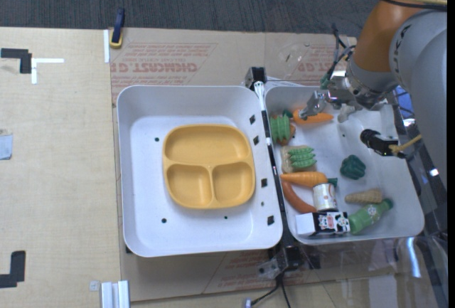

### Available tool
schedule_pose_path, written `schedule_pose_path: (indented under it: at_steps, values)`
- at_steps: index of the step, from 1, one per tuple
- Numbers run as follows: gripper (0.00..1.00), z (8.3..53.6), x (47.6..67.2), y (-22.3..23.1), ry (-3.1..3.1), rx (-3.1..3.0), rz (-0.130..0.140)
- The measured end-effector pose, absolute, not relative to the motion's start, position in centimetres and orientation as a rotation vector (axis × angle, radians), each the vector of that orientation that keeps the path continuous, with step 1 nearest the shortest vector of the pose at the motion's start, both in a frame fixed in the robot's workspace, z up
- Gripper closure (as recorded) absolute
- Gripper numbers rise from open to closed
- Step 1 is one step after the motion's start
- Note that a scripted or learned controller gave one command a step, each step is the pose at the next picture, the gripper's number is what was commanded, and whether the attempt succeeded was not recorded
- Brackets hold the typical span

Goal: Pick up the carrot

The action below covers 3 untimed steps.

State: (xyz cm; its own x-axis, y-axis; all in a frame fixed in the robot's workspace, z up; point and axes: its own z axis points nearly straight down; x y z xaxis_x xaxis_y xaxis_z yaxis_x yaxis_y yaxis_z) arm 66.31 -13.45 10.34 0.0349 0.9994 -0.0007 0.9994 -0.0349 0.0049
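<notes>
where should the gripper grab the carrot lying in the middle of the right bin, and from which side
Grip the carrot across its thick middle, coming straight down from above. It lies flat, running left to right, so fingers closing across its narrow width should seat best. The pea pod sits close behind it and the can close in front near its right end, so a spot left of centre looks safest.

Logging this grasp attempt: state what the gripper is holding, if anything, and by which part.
The gripper appears to hold a small orange carrot by its left end, lifted over the right white bin; the rest sticks out rightwards.
</notes>
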Motion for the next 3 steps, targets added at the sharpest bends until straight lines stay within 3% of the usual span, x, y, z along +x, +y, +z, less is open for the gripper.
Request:
schedule_pose_path:
  at_steps: [1, 2, 3]
  values:
    - [0.0, 10.5, 66.6, -13.8, 1.825, 2.554, 0.024]
    - [0.0, 10.6, 64.0, -13.4, 1.386, 2.811, 0.042]
    - [0.0, 9.2, 60.6, -13.5, 0.986, 2.986, -0.005]
